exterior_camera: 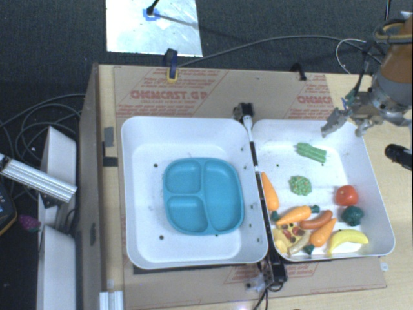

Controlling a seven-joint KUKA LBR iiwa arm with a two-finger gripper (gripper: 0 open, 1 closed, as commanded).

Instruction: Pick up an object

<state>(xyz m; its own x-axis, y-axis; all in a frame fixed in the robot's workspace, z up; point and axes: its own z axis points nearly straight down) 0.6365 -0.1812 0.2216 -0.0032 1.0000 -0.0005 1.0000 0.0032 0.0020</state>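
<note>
The two-finger gripper (pixel 346 123) hangs with fingers spread apart, holding nothing, over the far right corner of the right white bin (pixel 376 192), near the green ridged toy bean pod (pixel 311 152).

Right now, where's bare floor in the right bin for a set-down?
Bare: the right bin floor's far-left corner, bordered by divider wall, green beans and peas. Crowded: near edge, where carrots, sausage, banana, pizza slice and tomato bunch.
</note>
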